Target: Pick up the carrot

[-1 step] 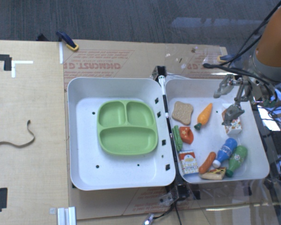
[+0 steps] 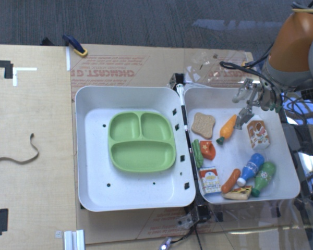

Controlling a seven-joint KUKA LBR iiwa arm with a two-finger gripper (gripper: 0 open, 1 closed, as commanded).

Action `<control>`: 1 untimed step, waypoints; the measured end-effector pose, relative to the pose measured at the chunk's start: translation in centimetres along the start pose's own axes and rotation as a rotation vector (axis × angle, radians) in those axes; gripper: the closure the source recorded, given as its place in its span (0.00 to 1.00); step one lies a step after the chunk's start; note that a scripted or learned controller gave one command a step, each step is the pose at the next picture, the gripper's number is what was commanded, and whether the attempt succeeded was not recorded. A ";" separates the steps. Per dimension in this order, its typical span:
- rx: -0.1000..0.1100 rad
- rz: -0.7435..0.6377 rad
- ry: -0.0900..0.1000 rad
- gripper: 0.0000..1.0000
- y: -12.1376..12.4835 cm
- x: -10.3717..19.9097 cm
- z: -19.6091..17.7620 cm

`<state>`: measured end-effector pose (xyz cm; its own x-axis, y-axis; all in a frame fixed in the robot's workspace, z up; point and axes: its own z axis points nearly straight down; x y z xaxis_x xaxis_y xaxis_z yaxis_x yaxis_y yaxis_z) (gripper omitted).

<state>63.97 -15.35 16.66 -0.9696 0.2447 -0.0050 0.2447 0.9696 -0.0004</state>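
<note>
The carrot [image 2: 228, 127] is orange with a green tip and lies tilted in the right bin [image 2: 287, 155], just right of a slice of bread [image 2: 203, 124]. My gripper [image 2: 248, 108] hangs over the upper part of that bin, just up and to the right of the carrot's thick end. It is close to the carrot, and nothing shows in its grasp. The arm's orange band [image 2: 297, 33] is above it at the top right.
The right bin also holds a small carton [image 2: 258, 134], a red and green vegetable [image 2: 206, 150], a blue bottle [image 2: 250, 166], a green bottle [image 2: 265, 175], a sausage [image 2: 230, 180] and a juice box [image 2: 210, 180]. A green divided plate [image 2: 142, 141] sits in the left bin [image 2: 88, 155].
</note>
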 end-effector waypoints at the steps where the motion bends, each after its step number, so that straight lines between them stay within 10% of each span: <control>1: -0.001 -0.017 0.000 0.00 2.9 0.9 7.3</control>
<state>63.84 -12.30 9.34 -0.9736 0.2281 -0.0050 0.2281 0.9736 0.0002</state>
